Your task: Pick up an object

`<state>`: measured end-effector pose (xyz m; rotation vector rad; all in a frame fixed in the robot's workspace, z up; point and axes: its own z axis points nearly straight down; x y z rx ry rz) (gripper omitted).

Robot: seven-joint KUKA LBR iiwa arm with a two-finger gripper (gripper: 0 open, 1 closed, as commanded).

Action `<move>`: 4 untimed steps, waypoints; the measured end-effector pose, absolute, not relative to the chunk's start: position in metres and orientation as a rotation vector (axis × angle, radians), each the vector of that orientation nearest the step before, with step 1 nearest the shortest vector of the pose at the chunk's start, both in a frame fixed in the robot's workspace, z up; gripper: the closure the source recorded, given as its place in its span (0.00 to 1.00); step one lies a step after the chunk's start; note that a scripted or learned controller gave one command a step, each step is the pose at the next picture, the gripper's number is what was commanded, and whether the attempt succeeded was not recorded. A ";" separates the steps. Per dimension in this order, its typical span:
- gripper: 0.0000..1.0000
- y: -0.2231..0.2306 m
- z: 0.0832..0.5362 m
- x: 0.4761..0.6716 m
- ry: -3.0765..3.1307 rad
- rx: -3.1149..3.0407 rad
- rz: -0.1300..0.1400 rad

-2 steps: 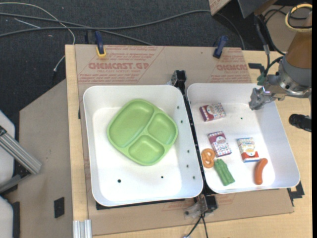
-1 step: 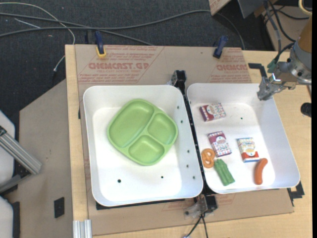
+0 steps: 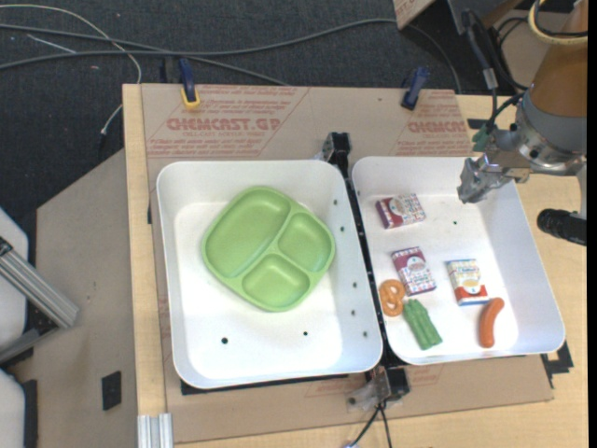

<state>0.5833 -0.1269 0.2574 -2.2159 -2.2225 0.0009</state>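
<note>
The right bin holds several small items. A maroon-and-white packet lies near its back left, and a second maroon packet sits in the middle. Beside that one are a small carton with a red base, an orange pretzel, a green ridged piece and an orange-red sausage. My gripper hangs over the bin's back right part, to the right of the far packet, with nothing visible in it.
The left bin carries a green divided plate. Both bins rest on a cardboard sheet held by clamps at the back. Cables run across the dark floor behind.
</note>
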 end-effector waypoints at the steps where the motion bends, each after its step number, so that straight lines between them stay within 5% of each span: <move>1: 1.00 -0.078 0.263 0.572 -2.223 -2.216 0.000; 4: 1.00 0.083 0.233 0.535 -2.223 -2.213 0.003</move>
